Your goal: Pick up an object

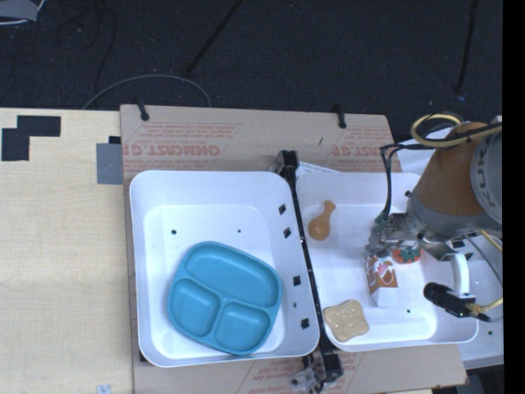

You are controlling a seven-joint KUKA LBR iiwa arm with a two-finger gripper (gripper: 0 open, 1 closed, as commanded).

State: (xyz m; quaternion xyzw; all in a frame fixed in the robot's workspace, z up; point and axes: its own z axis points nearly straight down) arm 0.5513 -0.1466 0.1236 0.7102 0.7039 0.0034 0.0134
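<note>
My gripper (391,249) reaches down into the right bin (353,195), right over a small white and red carton (381,277) that lies on the bin floor. Its fingers are hidden by the wrist and the carton's top end. A tan drumstick-shaped toy (321,220) lies near the bin's left wall. A toast slice (346,320) rests at the bin's front left.
The left bin (156,220) holds a blue divided plate (223,297). A black divider clamp (299,253) runs between the bins. Cables and a black fitting (447,299) hang off the arm at the right bin's right side.
</note>
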